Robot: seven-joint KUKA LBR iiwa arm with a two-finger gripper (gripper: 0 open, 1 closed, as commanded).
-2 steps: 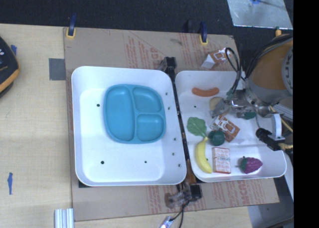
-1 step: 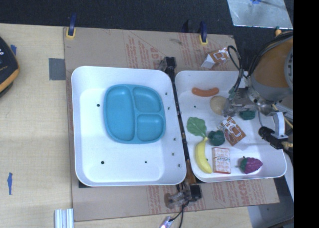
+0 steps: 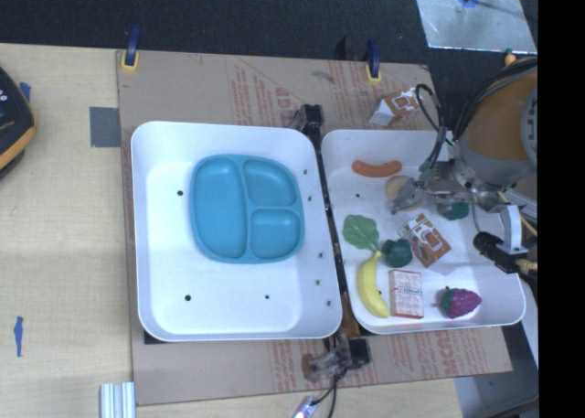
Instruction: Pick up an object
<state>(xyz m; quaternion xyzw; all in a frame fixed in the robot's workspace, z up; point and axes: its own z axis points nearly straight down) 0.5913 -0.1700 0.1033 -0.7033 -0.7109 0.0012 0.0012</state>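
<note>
The right bin (image 3: pixel 336 224) holds several toy foods: an orange sausage (image 3: pixel 376 167), a beige lump (image 3: pixel 398 187), a green leaf (image 3: pixel 360 230), a yellow banana (image 3: pixel 369 286), a dark teal piece (image 3: pixel 397 251), a brown snack packet (image 3: pixel 427 239), a red box (image 3: pixel 406 294) and purple grapes (image 3: pixel 460 301). My gripper (image 3: pixel 415 197) hangs low over the bin's upper right part, right beside the beige lump. Its grey metal body and the arm above it hide part of the bin. A teal item (image 3: pixel 455 210) peeks out under the wrist.
The left bin (image 3: pixel 146 224) holds a blue divided plate (image 3: pixel 246 208). A small packet (image 3: pixel 395 107) lies on the cardboard behind the right bin. A black and yellow device (image 3: pixel 13 123) sits at the far left edge. Cables loop around the arm (image 3: pixel 498 137).
</note>
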